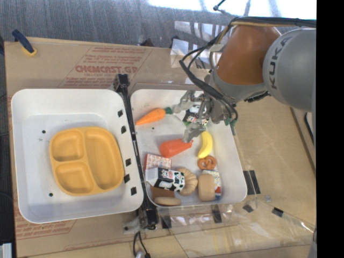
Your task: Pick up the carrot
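Honestly, I can't tell how my gripper (194,123) is set; it hangs over the right bin (232,153), right of centre frame. Nothing is held as far as I see: the carrot (150,116) lies just left, so the pick remains.

Position: one fixed camera above the bench (279,144), set high and toward its near edge.
Facing: down at a slant, the far edge of the bench toward the frame's top.
Nearness: middling; both white bins fit whole, the left bin (27,160) holding a yellow divided tray (86,159), the right bin (234,168) holding toy foods.
Arm side: the grey arm (293,63) enters from the frame's right, over the right bin's far edge.
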